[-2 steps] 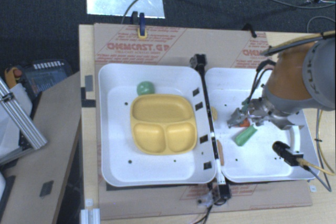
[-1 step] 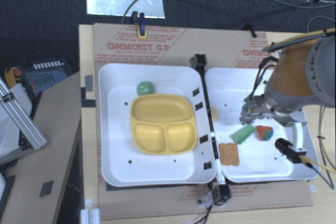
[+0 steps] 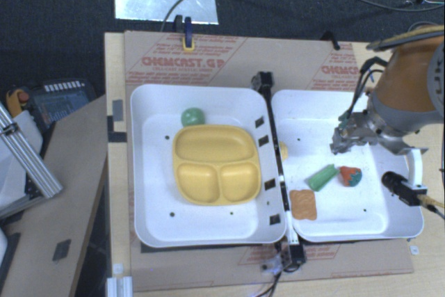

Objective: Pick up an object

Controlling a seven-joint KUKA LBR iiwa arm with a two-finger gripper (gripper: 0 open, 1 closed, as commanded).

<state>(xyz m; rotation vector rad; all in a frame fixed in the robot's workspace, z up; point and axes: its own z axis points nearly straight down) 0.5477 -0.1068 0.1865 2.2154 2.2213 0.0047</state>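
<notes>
The grey arm with its orange band [image 3: 416, 83] reached in over the right-hand shallow white bin [image 3: 400, 226], one of two such bins sitting side by side on the surface, and its metal pincer [image 3: 345, 140] hung above the bare white floor in that bin's upper half; whether it was spread or closed could not be told, because the wrist and cabling hid the tips. Nothing could be seen held in it. Three loose objects lay in the right bin, all nearer the camera than the pincer: one green cylindrical block [image 3: 321, 177] lying tilted just below it, one small orange-and-teal toy [image 3: 350, 176] just beside that block and almost directly under the pincer, and one flat orange-brown square piece [image 3: 303, 204] further down and to the left, near the divider between the bins. A small yellow object [image 3: 283, 150] peeped out at the divider, level with the pincer and well to its left. The left-hand shallow white bin [image 3: 149, 170], well apart from the pincer, held one yellow three-compartment plastic tray [image 3: 214, 163] and one round green ball-like object [image 3: 192, 117] touching the tray's far edge.
</notes>
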